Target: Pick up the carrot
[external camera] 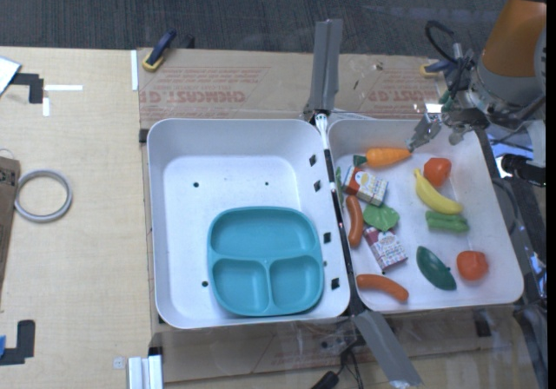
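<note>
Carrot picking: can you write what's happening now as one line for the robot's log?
stage: approach | end effector: above right bin, near its back edge, just right of carrot | carrot: lying in bin, not held

Grey arm [512, 49] at upper right, gripper [426, 131] angled down-left.

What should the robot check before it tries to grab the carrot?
1. Carrot lies in the right bin, near the far wall: ok.
2. Nothing lies on top of the carrot: ok.
3. Gripper is close to the carrot, just off its thick end on the right: ok.
4. Gripper is straight above the carrot: not ok, it sits off to the side.
5. Fingers open wide enough: cannot tell.
6. Room around the carrot: the small box lies just in front of it, whether touching cannot tell; the banana lies apart.
</note>
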Action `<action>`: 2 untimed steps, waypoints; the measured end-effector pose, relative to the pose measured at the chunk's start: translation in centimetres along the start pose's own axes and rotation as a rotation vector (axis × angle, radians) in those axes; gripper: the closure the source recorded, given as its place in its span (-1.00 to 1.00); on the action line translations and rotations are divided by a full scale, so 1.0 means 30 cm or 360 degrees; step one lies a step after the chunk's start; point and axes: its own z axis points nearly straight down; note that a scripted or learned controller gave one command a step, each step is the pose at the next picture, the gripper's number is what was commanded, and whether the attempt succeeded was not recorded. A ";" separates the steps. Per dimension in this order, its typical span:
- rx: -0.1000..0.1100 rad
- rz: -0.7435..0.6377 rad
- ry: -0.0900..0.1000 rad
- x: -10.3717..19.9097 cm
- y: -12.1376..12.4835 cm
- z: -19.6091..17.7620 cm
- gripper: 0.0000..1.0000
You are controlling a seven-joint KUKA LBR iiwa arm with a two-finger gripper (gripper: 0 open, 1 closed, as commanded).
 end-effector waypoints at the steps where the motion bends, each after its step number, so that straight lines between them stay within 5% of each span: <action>1: -0.0003 -0.0327 -0.0003 -0.025 0.029 -0.014 -1.00; 2: 0.0002 -0.0237 0.0000 -0.126 -0.197 0.093 -1.00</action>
